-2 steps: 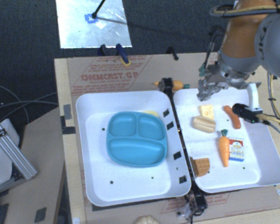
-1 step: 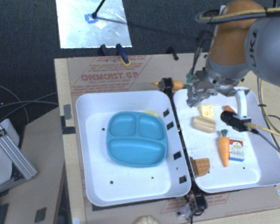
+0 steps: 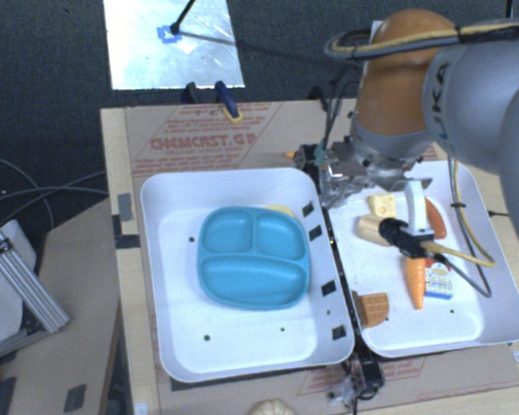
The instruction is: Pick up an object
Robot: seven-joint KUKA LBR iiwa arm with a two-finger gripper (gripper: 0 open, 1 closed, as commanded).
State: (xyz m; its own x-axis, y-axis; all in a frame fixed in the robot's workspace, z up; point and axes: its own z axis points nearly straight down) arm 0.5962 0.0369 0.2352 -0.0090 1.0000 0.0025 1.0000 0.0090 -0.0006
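Smooth blue plastic tray (image 3: 253,256), glossy white plastic bins (image 3: 185,335), matt brown cardboard underlay (image 3: 209,139), shiny silvery sheet (image 3: 139,41)

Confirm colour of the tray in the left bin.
Tray: plain light blue, best in the camera view.

— Where's the arm sitting?
— I see the grey arm (image 3: 487,86) reaching in from the right, its orange band (image 3: 400,66) tipped downward above the wrist.
— And the gripper?
— The grey metal gripper (image 3: 340,185) hangs low, left of the wrist.
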